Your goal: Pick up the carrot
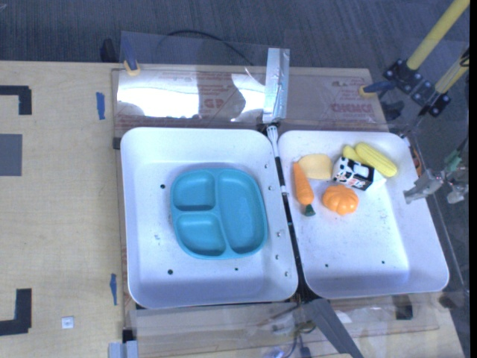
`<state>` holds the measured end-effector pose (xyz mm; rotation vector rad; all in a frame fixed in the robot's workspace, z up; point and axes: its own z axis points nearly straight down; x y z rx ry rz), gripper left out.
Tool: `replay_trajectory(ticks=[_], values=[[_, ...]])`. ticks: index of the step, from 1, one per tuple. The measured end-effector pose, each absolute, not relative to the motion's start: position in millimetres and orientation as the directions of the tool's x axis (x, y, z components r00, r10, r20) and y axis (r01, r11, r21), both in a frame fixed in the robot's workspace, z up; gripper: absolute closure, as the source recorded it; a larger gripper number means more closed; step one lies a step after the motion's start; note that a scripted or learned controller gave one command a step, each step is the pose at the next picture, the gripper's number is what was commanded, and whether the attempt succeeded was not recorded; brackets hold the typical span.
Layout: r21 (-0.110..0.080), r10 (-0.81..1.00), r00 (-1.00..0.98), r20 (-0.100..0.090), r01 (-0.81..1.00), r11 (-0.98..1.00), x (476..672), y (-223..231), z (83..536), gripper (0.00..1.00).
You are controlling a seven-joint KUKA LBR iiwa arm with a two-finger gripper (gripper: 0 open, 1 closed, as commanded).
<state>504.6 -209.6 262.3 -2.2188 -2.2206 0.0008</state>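
My gripper [431, 189] sits at the right bin's [387, 267] far edge; whether it's open or closed, I cannot tell. The carrot [302, 185] lies well across the bin from me, beside a small pumpkin [340, 199].

The wooden bench [52, 222] bears two white bins, left [141, 222] and right [417, 267], touching side by side.

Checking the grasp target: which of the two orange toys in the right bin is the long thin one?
The carrot, at the bin's left side with its green end toward the camera. The pumpkin beside it is round and squat.
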Motion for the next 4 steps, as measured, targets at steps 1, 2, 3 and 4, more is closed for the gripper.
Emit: replay_trajectory(ticks=[1,2,3,4], values=[[-0.007,0.999,-0.037,0.003,0.999,0.037,515.0,-149,186,0.00],[-0.006,0.965,-0.262,0.004,0.965,0.262,554.5,-104,114,0.00],[0.007,0.970,-0.245,-0.003,0.969,0.245,598.6,-113,88,0.00],[0.014,0.970,-0.244,-0.005,0.970,0.244,600.4,-114,101,1.00]])
